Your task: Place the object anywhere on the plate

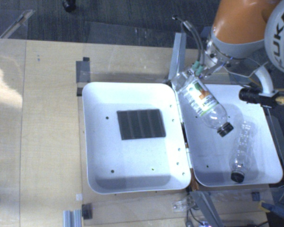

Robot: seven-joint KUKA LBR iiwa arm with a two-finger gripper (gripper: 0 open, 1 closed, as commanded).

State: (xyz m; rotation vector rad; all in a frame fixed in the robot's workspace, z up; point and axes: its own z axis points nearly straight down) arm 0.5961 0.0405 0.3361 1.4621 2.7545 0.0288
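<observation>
Pale wooden tabletop (47, 141) carried 2 shallow white bins side by side; dark carpeted floor (123, 4) ran along the top of the view, with a clear acrylic sheet edge at upper left. Left bin (99, 174) held a dark ribbed rectangular plate (141, 124), lying flat near the bin's middle. Right bin (270, 169) held 2 clear plastic bottles. Bottle 1 (206, 105), with a white, green and orange label and a dark cap pointing lower right, sat tilted at the bin's upper left, its base end raised toward the end effector (199, 70). Bottle 2 (240, 152), unlabelled, lay in the right half of the same bin, dark cap toward the near edge. Arm, grey with orange band, entered from upper right. End effector touched or sat just above bottle 1's base; finger state could not be told.
</observation>
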